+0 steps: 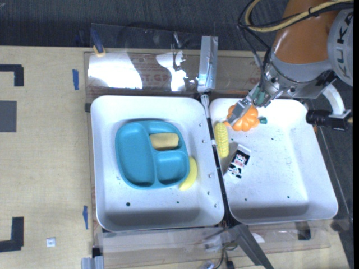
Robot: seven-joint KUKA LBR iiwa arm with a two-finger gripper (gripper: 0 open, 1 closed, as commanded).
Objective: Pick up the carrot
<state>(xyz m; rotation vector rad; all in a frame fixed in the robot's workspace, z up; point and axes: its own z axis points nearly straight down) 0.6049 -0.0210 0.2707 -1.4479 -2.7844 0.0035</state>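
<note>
The carrot (247, 121) is a short orange piece with a bit of green at its right end. It is at the back left of the right bin (291, 200). My gripper (245, 108) comes down from the upper right and sits right over the carrot's top left part, covering some of it. From this angle I cannot see whether the carrot rests on the bin floor or is lifted off it.
A yellow corn cob (222, 139) lies along the right bin's left wall, with a small black and white packet (238, 163) just below it. The left bin (112, 206) holds a blue divided plate (137, 156) with a tan piece (165, 141) in it, and a yellow item (190, 174) beside it.
</note>
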